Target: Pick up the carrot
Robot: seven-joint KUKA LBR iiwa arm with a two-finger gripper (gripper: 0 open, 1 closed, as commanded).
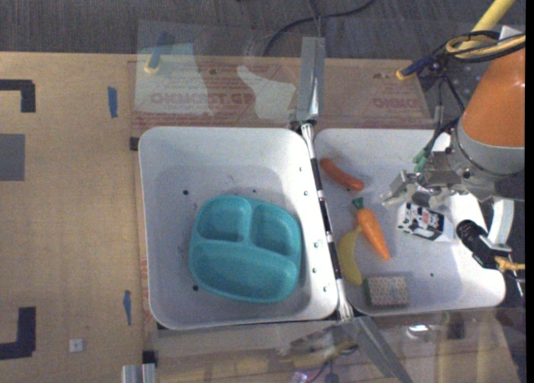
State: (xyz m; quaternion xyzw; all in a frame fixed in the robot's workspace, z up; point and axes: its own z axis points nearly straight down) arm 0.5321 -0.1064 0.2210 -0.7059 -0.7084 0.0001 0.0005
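Note:
The carrot (373,232), orange with a small green top, lies at a slant in the middle of the right bin (476,285). Its green end points up and to the left. My gripper (410,193) hangs over the same bin, a short way up and to the right of the carrot and apart from it. Its silver fingers (395,190) stand open with nothing between them.
In the right bin there are also an orange-red sausage-shaped toy (342,174) near the top left, a yellow banana (350,258) beside the carrot, a speckled sponge (388,290) at the front and a printed card (421,221) under the gripper. A teal divided plate (245,249) lies in the left bin (167,164).

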